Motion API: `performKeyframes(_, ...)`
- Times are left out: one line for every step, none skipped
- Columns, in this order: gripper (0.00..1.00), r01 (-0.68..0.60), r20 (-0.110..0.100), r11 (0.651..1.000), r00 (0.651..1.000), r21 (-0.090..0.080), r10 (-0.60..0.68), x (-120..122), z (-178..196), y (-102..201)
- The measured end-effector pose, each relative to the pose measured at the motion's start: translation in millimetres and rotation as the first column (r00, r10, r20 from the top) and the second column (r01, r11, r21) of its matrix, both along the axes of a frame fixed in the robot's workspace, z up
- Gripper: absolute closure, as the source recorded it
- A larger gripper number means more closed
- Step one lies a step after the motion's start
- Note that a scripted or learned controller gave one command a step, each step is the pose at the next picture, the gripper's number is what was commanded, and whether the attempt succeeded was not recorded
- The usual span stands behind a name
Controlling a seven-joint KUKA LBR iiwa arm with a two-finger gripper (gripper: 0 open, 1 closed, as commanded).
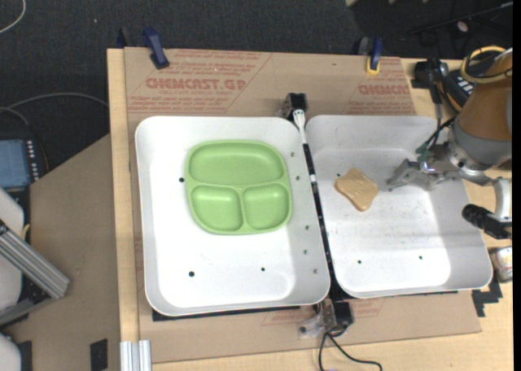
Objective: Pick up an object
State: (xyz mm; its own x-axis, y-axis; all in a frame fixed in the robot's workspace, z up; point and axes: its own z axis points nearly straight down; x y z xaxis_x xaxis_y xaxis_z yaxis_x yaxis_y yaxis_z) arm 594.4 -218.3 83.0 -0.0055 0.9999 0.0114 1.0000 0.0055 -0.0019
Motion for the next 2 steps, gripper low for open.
performKeyframes(0.0, 0.0, -0.005, 1.0, 1.0, -0.005, 0.0, -52, 1, 81)
performKeyframes(0.0, -0.001, 0.006, 1.0, 1.0, -0.01, 0.001, 1, 2, 121)
